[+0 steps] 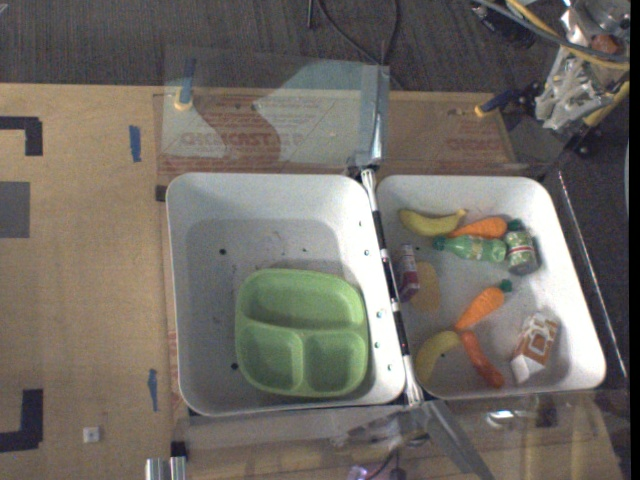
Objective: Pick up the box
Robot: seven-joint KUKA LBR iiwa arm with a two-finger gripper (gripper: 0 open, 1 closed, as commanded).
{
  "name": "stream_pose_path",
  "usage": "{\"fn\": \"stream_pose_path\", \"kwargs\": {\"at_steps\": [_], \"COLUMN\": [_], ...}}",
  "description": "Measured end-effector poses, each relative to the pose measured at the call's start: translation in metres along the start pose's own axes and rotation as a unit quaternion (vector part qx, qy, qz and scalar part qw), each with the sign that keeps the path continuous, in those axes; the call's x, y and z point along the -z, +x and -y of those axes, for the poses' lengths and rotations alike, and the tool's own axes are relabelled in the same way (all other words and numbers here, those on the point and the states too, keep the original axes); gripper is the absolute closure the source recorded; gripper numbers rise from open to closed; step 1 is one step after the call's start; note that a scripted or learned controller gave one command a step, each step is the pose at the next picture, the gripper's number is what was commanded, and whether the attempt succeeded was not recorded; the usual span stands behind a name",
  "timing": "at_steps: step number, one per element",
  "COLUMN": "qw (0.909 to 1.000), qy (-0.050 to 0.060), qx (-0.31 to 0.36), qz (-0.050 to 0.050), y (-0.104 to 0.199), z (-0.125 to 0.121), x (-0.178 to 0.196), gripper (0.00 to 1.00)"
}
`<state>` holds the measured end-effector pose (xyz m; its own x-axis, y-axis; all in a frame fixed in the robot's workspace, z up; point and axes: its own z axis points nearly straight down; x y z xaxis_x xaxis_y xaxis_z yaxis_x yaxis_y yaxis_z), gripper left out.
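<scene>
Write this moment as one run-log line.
gripper: above right bin's far corner | box: in right bin, near corner, ungrasped

You see a tan wooden surface (pixel 80 268) carrying two shallow white bins side by side, the left bin (pixel 190 208) touching the right bin (pixel 560 228), with blue tape strips (pixel 134 144) stuck beside them.

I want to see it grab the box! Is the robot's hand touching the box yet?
Apart. The camera view shows the gripper up outside the right bin, while the box lies far off near the bin's lower right corner.
</scene>
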<state>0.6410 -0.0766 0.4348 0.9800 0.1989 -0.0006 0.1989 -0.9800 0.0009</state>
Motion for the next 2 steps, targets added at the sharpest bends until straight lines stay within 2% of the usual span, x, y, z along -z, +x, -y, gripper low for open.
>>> {"fn": "stream_pose_path", "kwargs": {"at_steps": [2], "qw": [1.0000], "qy": [0.000], "qx": [0.003], "qz": [-0.001], "y": [0.0013], "z": [0.0012], "x": [0.0203], "gripper": [1.00]}}
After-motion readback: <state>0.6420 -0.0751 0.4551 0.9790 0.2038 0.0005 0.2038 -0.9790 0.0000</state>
